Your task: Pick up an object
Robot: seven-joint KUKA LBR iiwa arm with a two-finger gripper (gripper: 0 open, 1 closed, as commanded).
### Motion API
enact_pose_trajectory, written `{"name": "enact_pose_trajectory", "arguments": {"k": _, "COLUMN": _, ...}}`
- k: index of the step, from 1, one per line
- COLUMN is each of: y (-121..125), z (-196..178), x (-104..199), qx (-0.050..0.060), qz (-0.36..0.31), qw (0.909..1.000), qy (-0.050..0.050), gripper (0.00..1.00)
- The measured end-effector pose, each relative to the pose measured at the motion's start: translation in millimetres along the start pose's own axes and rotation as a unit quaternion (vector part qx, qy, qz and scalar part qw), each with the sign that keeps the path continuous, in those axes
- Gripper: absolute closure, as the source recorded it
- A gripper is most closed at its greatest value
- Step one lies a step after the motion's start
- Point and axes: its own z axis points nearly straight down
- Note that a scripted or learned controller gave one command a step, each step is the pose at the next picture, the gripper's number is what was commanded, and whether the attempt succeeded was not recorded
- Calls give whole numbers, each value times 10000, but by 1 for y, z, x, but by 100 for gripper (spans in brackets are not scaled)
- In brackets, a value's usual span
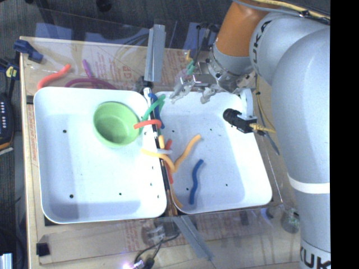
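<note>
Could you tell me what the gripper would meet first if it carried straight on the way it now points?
The gripper points toward the view's left, so the green strip on the divider between the bins looks first in line. Depth is unclear; it might pass above it.

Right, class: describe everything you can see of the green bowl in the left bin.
The green bowl is round, light green and looks like smooth plastic. It sits in the upper middle of the left bin, tilted so its opening faces the camera and its hollow inside shows, with nothing in it. It rests on the bin's white floor. An orange strip reaches over its right rim, and a green strip passes close by that rim. The gripper is apart from it, over the right bin.
</note>
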Motion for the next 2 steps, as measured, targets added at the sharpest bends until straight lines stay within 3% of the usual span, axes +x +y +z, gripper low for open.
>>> {"name": "enact_pose_trajectory", "arguments": {"k": 1, "y": -56, "z": 134, "x": -34, "qx": -55, "qz": -446, "qw": 9990, "qy": -14, "gripper": 0}}
{"name": "enact_pose_trajectory", "arguments": {"k": 2, "y": -56, "z": 123, "x": -34, "qx": -54, "qz": -479, "qw": 9988, "qy": -27, "gripper": 100}}
